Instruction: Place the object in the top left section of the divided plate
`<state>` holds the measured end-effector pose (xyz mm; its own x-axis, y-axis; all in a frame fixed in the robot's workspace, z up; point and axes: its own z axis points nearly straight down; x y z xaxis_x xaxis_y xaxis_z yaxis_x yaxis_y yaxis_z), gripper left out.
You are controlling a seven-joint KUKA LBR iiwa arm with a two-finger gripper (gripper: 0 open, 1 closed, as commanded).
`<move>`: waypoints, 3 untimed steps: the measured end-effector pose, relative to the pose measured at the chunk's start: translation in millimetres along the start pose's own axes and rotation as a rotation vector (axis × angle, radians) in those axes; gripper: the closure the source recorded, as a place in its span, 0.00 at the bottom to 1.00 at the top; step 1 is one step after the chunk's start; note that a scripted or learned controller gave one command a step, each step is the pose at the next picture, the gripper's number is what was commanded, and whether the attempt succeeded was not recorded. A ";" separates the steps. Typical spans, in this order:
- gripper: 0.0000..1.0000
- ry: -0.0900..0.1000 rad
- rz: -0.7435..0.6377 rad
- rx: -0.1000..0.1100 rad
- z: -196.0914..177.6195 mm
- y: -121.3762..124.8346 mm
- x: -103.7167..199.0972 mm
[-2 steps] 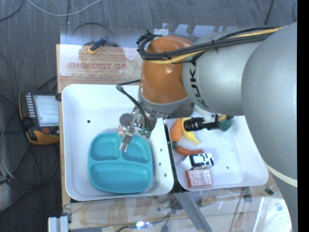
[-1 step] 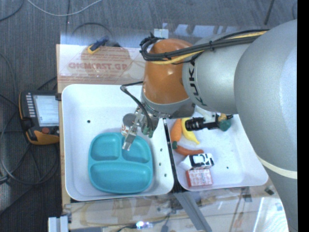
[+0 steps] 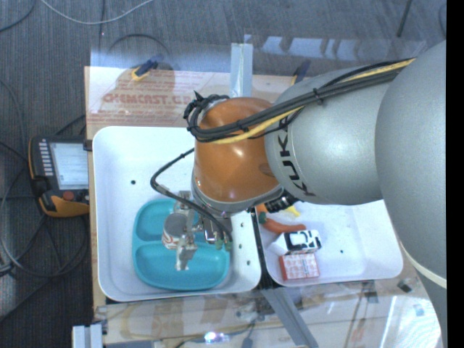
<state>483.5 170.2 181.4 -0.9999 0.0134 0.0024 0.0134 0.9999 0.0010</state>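
Observation:
A teal divided plate lies in the front half of the left white bin. My gripper hangs from the orange wrist band directly over the plate, about over its middle divider and right-hand side. The metal gripper body hides the plate's centre. A small pale, blurred shape sits at the gripper's left side; I cannot tell whether it is an object or part of the tool. The plate's top left section shows bare teal.
The right bin holds a red box, a black and white item, an orange piece and a yellow bit. The arm's grey bulk covers most of that bin. A handheld pendant lies left of the bench.

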 end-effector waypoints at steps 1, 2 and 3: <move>1.00 0.001 0.001 -0.003 -7.7 1.3 -0.7; 1.00 0.002 0.001 -0.006 -15.5 2.3 -1.6; 1.00 -0.005 -0.119 0.002 -23.2 -8.9 -1.9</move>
